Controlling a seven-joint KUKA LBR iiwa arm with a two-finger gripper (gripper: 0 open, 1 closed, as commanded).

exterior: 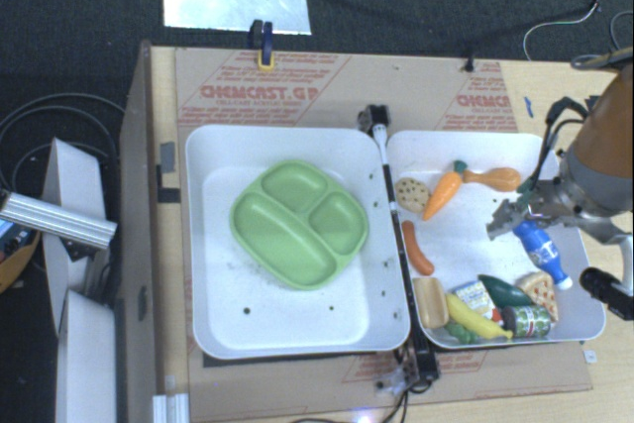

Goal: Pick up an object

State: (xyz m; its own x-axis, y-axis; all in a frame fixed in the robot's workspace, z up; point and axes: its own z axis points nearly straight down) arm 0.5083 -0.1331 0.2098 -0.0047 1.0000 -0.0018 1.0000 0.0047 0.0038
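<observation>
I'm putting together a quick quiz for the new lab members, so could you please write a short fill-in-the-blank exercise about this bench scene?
1. The green divided plate lies in the ____ bin.
2. The toy carrot lies in the right bin, its green top pointing toward the ____ rim.
3. The bottle by the gripper is blue with a ____ cap.
4. The yellow banana lies along the right bin's ____ wall.

Missing words: left; far; white; near

Grey arm (602, 185) with orange band, black cable looping above the wrist
</observation>
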